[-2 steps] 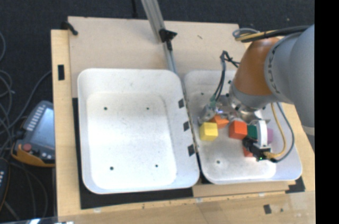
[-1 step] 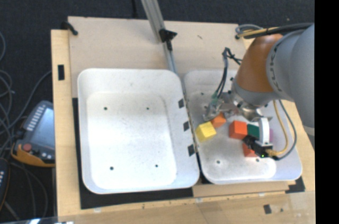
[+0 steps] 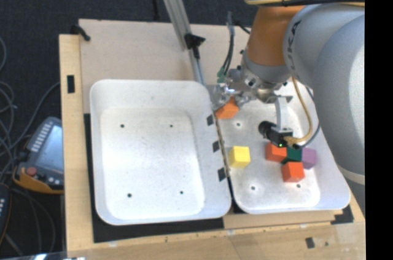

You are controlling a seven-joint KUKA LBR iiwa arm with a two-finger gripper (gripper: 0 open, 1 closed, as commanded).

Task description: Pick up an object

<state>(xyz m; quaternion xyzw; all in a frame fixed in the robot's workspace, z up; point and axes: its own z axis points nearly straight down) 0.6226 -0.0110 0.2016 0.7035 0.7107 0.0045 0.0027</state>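
- Overhead, we see the grey arm with its orange band (image 3: 270, 31) reaching in from the right over the right-hand shallow white bin (image 3: 307, 194).
- Its fingers (image 3: 226, 99) hang at the upper left corner of that bin, close to the wall shared with the other bin.
- We see a small orange block (image 3: 227, 110) right at the fingertips, between them as far as we can judge, so they appear closed on it; the metal parts around the wrist hide the exact contact.
- We cannot tell whether that block is lifted off the bin floor or resting on it.
- A yellow cube (image 3: 239, 156) sits on the floor of the same bin, near its left wall, below the orange block and well apart from it.
- Further right we find a tight cluster: a red-orange cube (image 3: 276, 152), a green block (image 3: 293, 155) just beside it, a purple block (image 3: 309, 158) at the right of the green one, and another red-orange cube (image 3: 293, 172) in front of them.
- A black cable fitting (image 3: 268, 130) hangs just above that cluster.
- The left-hand shallow white bin (image 3: 150, 148) lies beside the first, and both rest on the pale wooden table (image 3: 129, 50).
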